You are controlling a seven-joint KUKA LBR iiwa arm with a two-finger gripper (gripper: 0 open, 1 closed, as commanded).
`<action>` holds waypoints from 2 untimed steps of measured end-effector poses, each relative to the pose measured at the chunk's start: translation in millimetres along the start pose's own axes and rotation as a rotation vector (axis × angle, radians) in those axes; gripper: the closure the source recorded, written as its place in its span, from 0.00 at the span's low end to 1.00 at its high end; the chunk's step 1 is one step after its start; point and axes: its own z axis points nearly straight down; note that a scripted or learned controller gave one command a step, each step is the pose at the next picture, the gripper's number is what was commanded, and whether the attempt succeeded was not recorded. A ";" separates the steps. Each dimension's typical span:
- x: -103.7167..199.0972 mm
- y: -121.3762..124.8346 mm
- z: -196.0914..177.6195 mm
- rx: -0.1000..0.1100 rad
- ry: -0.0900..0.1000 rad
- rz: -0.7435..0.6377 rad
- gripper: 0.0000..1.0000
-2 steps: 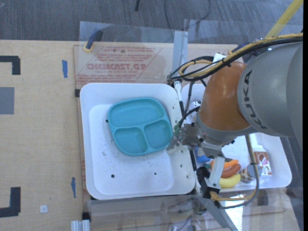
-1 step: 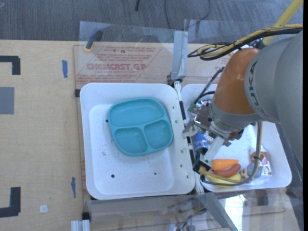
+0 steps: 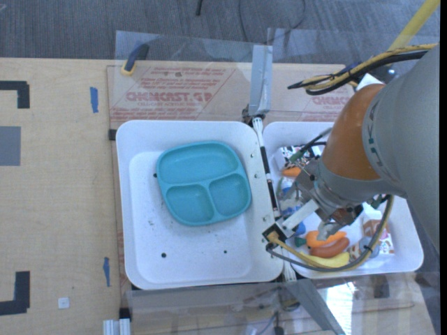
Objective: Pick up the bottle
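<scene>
**Arm lowered into the right bin**

The arm [image 3: 370, 138] covers most of the right bin [image 3: 412, 253]. The gripper [image 3: 328, 222] sits among the clutter near that bin's front edge; the bottle cannot be picked out there. The left bin [image 3: 133, 208] holds a blue plate [image 3: 202, 182].

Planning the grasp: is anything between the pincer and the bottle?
Cannot tell. The arm reaches over the right bin, covering its jumbled items; I can't pick out a bottle among the clutter there. The teal plate sits apart in the left bin.
</scene>
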 end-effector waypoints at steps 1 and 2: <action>50.9 -32.1 59.8 -0.026 -0.007 -0.141 0.00; 44.9 -29.8 52.7 -0.023 -0.021 -0.136 1.00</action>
